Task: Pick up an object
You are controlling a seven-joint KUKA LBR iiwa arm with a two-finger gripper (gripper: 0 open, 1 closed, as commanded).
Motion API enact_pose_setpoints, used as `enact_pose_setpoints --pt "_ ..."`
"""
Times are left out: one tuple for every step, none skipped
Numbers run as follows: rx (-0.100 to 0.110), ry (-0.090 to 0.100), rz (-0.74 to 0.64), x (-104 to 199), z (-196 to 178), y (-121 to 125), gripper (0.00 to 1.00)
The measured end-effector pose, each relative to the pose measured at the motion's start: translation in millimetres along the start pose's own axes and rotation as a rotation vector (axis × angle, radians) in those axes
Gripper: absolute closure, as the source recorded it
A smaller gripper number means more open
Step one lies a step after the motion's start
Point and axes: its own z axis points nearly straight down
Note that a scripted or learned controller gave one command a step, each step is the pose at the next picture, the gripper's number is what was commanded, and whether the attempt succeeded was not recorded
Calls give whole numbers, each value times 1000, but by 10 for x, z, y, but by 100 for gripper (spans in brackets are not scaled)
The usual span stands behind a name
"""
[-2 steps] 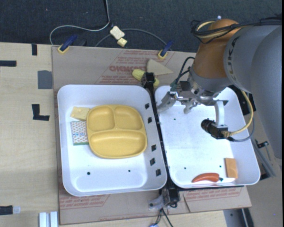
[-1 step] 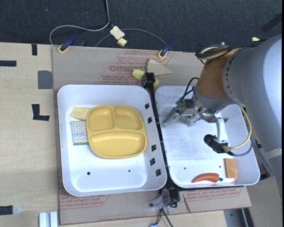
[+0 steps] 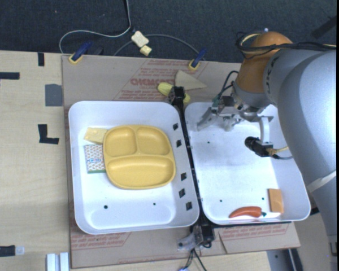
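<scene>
My gripper [image 3: 216, 121] hangs over the far end of the right bin [image 3: 237, 168], under the orange-banded wrist. Its two grey fingers are spread open, with bare white bin floor between them. A red sausage-shaped object [image 3: 245, 212] lies at the right bin's near edge, and a small orange block [image 3: 275, 200] sits just to its right. In the left bin [image 3: 124, 208] a yellow divided plate [image 3: 139, 156] lies flat. A pale yellow block [image 3: 94, 134] and a patterned blue-green card [image 3: 94, 158] rest against the plate's left side.
The grey arm [image 3: 311, 112] covers the right side of the right bin. A black clip rail [image 3: 184, 151] divides the two bins. Beyond the bins, on the cardboard, lie a yellow object [image 3: 165, 87], a tan wedge [image 3: 190, 81] and cables [image 3: 124, 16].
</scene>
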Motion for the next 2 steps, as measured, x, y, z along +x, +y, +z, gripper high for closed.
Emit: enact_pose_setpoints --pt "1 -1 0 175 -3 -100 0" --pt "9 -2 0 207 3 2 0"
